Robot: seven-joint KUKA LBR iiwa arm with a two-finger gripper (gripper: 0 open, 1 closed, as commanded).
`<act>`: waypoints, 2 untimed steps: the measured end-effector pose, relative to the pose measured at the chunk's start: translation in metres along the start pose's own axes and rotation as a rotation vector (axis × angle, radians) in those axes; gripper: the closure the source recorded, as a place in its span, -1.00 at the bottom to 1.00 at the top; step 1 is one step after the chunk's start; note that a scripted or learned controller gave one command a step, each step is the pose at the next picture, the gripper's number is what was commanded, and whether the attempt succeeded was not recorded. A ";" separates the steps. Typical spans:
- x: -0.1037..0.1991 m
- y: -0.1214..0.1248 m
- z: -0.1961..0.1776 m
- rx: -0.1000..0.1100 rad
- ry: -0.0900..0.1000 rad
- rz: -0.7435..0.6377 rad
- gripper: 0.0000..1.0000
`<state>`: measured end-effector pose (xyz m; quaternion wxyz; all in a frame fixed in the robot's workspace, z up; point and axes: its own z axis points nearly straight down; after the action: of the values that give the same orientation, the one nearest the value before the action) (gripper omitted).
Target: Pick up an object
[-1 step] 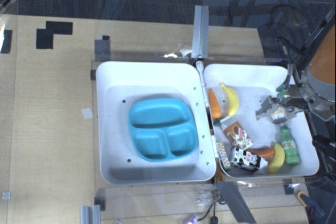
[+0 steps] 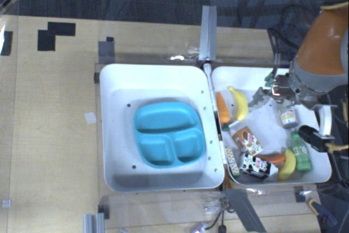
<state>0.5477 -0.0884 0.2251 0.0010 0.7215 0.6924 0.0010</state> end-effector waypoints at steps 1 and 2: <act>-0.007 0.042 0.031 -0.001 -0.001 -0.047 -1.00; -0.019 0.086 0.137 -0.009 -0.002 -0.264 -1.00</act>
<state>0.6335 -0.1112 0.0888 0.0050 0.6243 0.7812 0.0030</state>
